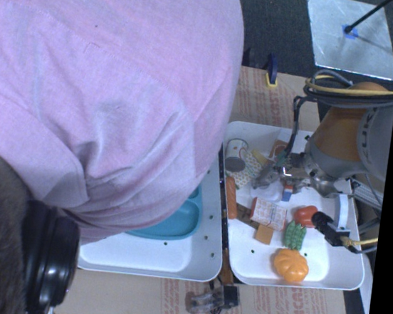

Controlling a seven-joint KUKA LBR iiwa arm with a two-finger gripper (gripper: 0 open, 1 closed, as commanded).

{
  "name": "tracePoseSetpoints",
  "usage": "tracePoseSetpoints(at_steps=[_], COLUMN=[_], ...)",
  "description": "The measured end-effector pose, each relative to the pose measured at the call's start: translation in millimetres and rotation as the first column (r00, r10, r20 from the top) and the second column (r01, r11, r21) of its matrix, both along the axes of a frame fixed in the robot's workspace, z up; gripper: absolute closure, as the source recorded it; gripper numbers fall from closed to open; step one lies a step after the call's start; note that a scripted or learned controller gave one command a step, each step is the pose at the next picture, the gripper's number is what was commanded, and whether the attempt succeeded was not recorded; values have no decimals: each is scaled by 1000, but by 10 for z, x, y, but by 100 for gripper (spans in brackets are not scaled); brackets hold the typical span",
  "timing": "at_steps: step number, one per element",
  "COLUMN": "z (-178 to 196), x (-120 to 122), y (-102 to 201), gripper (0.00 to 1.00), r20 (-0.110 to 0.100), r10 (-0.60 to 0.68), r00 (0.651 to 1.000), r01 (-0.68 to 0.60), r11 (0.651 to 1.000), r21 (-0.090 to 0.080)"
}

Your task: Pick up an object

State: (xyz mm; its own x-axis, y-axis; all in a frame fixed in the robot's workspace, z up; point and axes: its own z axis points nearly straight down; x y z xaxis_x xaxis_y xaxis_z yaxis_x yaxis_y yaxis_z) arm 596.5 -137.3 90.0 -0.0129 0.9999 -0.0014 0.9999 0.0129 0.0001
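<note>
Gripper (pixel 285 173) low over the far part of the right bin (pixel 349 280), finger state impossible to tell.

Nothing visibly held. Red object (pixel 304 214), green object (pixel 294 235) and orange pepper-like object (pixel 291 265) lying toward the near right corner, near but apart from the gripper. Left bin (pixel 140 257) mostly hidden behind a person in pink shirt (pixel 100 68).

Dark floor (pixel 286 21) beyond the wooden bench (pixel 284 311) — a silvery sheet (pixel 353 33) lies there.
</note>
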Motion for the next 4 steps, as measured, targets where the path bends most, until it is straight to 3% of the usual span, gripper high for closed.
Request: tracePoseSetpoints(at_steps=[1,2,3,4], z=[50,173,617,1039], x=[505,503,-337,-82], y=[-73,-83,44,672], gripper=[0,100,100,100], r20=[-7,-4,-9,1], r10=[-5,-4,-12,-4], r00=[1000,1000,1000,1000], r01=[5,4,12,4], r11=[1000,1000,1000,1000], r21=[4,3,3,2])
